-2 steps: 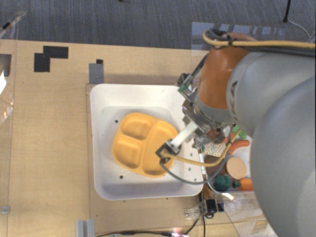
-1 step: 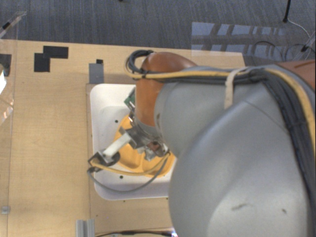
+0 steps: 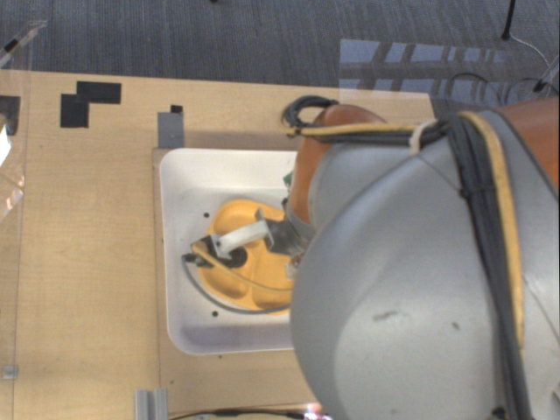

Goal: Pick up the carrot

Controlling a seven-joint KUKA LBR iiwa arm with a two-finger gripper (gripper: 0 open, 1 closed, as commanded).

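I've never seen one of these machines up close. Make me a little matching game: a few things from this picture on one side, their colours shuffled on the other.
Things:
1. bin
2. robot arm
3. blocky marks at upper left
4. rounded object lying in the bin

Colours:
A. black
B. yellow
C. white
D. grey

Pairs: 1-C, 2-D, 3-A, 4-B.
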